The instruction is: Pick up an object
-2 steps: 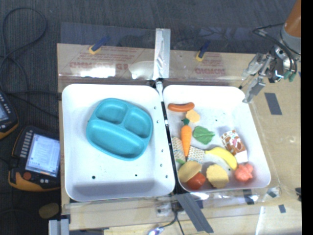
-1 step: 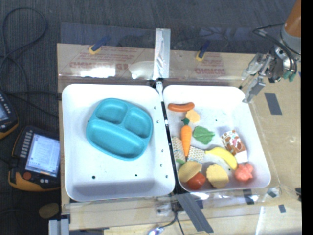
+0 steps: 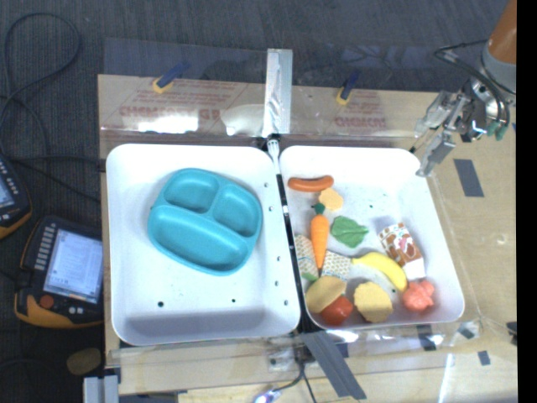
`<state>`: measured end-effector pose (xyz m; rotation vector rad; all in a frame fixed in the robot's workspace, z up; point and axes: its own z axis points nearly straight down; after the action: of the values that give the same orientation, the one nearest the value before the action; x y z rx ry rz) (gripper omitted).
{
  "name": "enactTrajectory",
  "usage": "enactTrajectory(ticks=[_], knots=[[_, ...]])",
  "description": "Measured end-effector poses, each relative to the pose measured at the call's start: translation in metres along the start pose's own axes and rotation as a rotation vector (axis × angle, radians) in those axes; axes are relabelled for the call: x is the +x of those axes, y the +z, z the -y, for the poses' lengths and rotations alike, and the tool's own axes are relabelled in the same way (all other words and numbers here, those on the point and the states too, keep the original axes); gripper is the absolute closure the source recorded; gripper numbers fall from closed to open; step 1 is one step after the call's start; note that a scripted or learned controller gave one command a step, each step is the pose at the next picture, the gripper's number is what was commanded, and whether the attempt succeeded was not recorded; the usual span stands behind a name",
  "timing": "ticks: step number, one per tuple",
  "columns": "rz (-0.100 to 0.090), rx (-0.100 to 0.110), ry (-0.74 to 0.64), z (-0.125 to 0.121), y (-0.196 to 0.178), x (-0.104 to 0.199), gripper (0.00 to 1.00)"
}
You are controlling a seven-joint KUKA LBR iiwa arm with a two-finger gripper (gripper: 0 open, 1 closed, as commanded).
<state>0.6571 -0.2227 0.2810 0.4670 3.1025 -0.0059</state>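
My gripper (image 3: 421, 151) hangs above the far right corner of the right bin (image 3: 443, 225), just outside its rim, open with nothing between its fingers. The bin holds several toy foods. A hot dog (image 3: 310, 183) lies at the far left, with an orange carrot (image 3: 320, 232) and a green leaf (image 3: 348, 230) below it. A yellow banana (image 3: 382, 267) and a red-and-white box (image 3: 400, 243) sit toward the right. A bread roll (image 3: 325, 290), a tomato (image 3: 337, 311), a tan round piece (image 3: 373, 302) and a pink-red piece (image 3: 419, 295) line the near edge.
The left bin (image 3: 134, 300) holds a blue divided plate (image 3: 205, 219). A metal divider post (image 3: 278, 91) stands behind the seam between the bins. Yellow clamps (image 3: 169, 77) sit on the back board. A teach pendant (image 3: 59, 271) lies on the floor at left.
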Motion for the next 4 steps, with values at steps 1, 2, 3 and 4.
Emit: enactTrajectory(ticks=[1,2,3,4], knots=[[0.000,0.000,0.000,0.000,0.000,0.000,0.00],[0.000,0.000,0.000,0.000,0.000,0.000,0.00],[-0.002,-0.002,0.117,-0.010,0.046,0.021,0.00],[0.000,-0.001,-0.055,0.006,0.185,0.023,0.00]])
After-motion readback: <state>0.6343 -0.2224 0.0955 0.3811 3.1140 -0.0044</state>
